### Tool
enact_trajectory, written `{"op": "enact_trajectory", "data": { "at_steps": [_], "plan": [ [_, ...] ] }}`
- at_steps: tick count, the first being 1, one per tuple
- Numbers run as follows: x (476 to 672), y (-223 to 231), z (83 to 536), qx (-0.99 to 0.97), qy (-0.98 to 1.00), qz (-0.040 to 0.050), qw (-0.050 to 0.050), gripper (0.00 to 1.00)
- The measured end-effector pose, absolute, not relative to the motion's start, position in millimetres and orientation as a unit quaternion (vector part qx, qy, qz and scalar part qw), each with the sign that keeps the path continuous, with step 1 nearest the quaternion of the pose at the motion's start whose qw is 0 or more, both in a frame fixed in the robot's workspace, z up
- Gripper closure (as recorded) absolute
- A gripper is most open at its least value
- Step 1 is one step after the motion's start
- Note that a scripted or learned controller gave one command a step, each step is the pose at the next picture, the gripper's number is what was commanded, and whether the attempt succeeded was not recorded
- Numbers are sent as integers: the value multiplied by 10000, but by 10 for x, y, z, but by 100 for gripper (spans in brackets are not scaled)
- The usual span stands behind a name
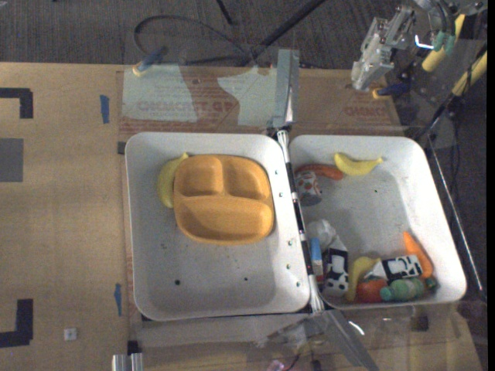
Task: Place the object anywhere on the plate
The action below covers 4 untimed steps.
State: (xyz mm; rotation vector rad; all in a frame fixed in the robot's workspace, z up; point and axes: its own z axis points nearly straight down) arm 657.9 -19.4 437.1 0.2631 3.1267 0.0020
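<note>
The hand (377, 52) waits up at one o'clock, grasping nothing I can tell. Next: pick a toy like the banana (356, 163) for the orange plate (223, 198).

Your claw (374, 56) hangs at the upper right of the view, tilted, pale and blocky, with the wrist hardware rising behind it.

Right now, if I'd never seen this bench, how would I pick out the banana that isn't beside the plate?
Start at the right white bin, the one without the orange plate. Along its far wall, near the middle, a yellow banana lies by itself on bare white floor. A red-orange piece lies just to its left, while the other toys crowd the near edge; the other banana is tucked against the plate in the left bin.
</note>
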Motion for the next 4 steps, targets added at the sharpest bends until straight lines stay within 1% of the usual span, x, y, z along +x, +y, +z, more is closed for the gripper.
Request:
{"op": "enact_trajectory", "data": {
  "at_steps": [1, 2, 3, 4],
  "plan": [
    [6629, -263, 4373, -838, 9965, 3, 48, 100],
    [6677, -406, 4375, -2559, 9667, -3, 57, 100],
    [6676, -259, 4375, -3268, 9451, -6, 52, 100],
    [6677, -485, 4375, -4256, 9049, -13, 57, 100]
  ]
}}
